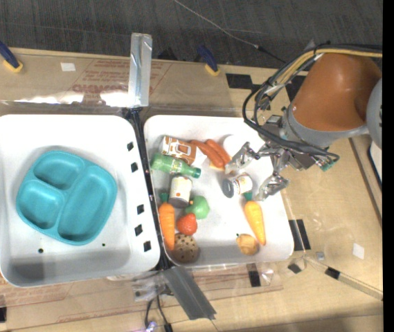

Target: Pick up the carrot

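Two white bins side by side on the bench; left bin [10, 254] has a teal divided tray [66, 196] lying in it, right bin [280, 244] is full of toy food. Arm comes in from the right, orange band [332, 92] over the wrist, cables looped around it. Gripper [257, 168] hangs over the right bin's upper right part, fingers spread wide, one finger [242, 156] to the upper left and the other [274, 184] to the lower right, nothing clamped between them. A small grey-white can [238, 185] sits just below the gap, not gripped as far as I can tell. Two carrots in the right bin: one carrot [254, 220] lies just under the lower finger, green top end near the fingertip, tip pointing down toward a small tan piece [247, 243] at the bin's lower edge; second carrot [166, 223] lies along the left wall, next to a red strawberry [187, 224] and a green piece [199, 206]. Brown round cookie-like item [185, 250] at the lower left corner. Up top: orange box [178, 149], green bottle [174, 165] lying sideways, orange-red sausage-shaped items [212, 152], a small jar [180, 189] under the bottle.
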`<move>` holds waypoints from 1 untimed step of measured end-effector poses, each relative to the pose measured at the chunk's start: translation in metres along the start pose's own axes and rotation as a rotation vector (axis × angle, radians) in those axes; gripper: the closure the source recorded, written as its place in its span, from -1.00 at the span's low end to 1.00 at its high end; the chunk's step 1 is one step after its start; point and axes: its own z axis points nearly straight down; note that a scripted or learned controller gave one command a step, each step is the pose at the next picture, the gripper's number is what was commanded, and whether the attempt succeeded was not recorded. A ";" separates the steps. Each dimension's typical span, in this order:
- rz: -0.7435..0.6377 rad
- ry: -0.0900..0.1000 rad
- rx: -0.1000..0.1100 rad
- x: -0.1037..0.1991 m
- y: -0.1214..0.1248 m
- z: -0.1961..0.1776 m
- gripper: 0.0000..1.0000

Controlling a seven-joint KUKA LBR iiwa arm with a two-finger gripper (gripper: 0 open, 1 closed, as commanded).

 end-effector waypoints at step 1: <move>-0.169 -0.001 -0.001 0.048 0.043 0.106 -1.00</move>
